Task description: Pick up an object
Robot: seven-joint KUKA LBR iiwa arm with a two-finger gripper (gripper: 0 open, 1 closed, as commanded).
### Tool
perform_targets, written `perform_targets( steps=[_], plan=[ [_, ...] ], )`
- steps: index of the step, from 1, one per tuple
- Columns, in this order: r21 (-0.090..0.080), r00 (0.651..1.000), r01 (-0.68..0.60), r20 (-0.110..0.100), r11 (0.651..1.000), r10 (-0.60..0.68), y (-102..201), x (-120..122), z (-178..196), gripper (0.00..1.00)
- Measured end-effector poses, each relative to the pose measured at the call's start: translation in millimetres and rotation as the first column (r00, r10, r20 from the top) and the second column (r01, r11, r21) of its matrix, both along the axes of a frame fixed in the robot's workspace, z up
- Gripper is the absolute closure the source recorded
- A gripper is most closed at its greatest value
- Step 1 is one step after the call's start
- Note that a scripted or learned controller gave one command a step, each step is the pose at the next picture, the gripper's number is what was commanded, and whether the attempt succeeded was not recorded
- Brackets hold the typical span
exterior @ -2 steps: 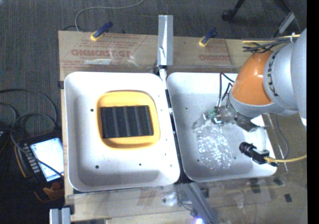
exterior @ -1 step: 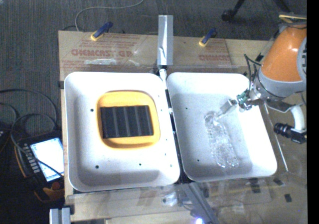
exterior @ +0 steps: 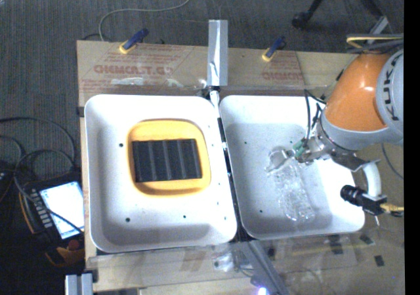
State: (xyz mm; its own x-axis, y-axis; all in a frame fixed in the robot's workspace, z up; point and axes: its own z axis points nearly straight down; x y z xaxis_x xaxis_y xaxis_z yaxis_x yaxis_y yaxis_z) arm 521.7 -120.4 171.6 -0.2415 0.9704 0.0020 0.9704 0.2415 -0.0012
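Note:
A clear plastic bottle (exterior: 292, 189) lies in the right bin (exterior: 252, 130), its neck pointing up-left toward the bin's middle. My gripper (exterior: 307, 149) is low over the bin at the bottle's upper end, close to its neck. The orange band and grey wrist cover most of the gripper from above. In the left bin (exterior: 105, 117) lies a yellow-orange tray with a black ribbed insert (exterior: 167, 158).
Both bins rest on a brown cardboard sheet (exterior: 151, 67) held by two blue-and-yellow clamps at the back. A metal post (exterior: 217, 51) stands behind the gap between the bins. A tablet and cables (exterior: 56, 205) lie on the floor at left.

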Motion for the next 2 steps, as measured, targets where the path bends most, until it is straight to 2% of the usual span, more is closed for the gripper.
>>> perform_targets(
  steps=[1,2],
  plan=[
    [-0.004,1.0,-0.001,0.016,1.0,0.001,-20.6,26.8,-80.4,0.0],
    [-0.001,1.0,-0.002,0.017,1.0,0.002,-18.5,27.9,-71.3,1.0]
  ],
)
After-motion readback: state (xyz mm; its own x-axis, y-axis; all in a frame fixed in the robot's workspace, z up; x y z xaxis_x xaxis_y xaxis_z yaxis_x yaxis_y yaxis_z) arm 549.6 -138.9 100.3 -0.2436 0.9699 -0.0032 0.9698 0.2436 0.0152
